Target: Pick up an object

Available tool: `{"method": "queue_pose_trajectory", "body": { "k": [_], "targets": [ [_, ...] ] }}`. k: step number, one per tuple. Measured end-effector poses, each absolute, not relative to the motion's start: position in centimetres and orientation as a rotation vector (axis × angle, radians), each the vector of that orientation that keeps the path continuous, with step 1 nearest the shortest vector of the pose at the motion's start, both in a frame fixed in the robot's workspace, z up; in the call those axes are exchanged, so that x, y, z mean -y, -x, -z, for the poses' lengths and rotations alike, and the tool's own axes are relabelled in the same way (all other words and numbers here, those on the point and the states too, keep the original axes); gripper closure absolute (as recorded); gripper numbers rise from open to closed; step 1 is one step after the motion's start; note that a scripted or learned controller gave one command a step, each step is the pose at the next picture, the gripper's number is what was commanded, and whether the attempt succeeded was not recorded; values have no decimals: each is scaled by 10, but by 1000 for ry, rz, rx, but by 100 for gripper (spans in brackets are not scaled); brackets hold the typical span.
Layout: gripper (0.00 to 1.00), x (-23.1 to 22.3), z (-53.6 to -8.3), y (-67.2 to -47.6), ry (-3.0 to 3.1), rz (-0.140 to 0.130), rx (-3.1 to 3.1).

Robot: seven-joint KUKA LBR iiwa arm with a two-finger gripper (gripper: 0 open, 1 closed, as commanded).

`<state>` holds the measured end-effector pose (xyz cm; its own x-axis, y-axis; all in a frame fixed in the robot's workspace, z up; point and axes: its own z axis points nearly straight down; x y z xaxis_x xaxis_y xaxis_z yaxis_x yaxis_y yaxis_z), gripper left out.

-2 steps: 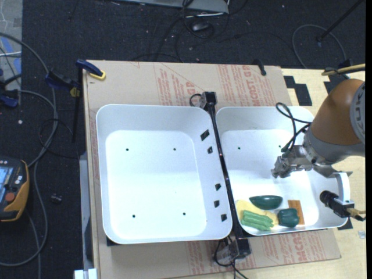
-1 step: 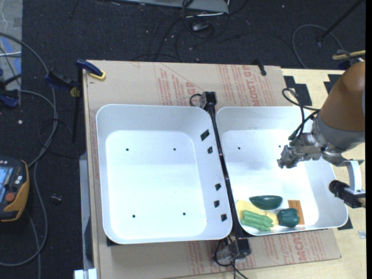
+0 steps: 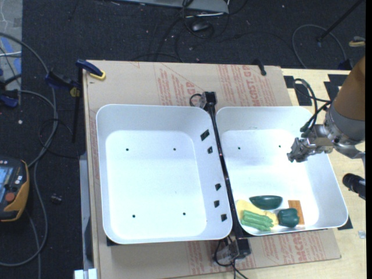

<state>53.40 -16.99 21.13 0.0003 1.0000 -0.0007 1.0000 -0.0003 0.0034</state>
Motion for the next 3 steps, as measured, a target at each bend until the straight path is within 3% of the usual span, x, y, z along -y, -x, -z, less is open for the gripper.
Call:
{"method": "queue_pose_trajectory", "body": {
  "k": [1, 2, 3],
  "targets": [
    [100, 168, -274, -533, -2217, -5, -2219],
    [100, 113, -262, -559, -2217, 0, -2227],
    [100, 68, -261, -570, -2217, 0, -2226]
  ]
}}
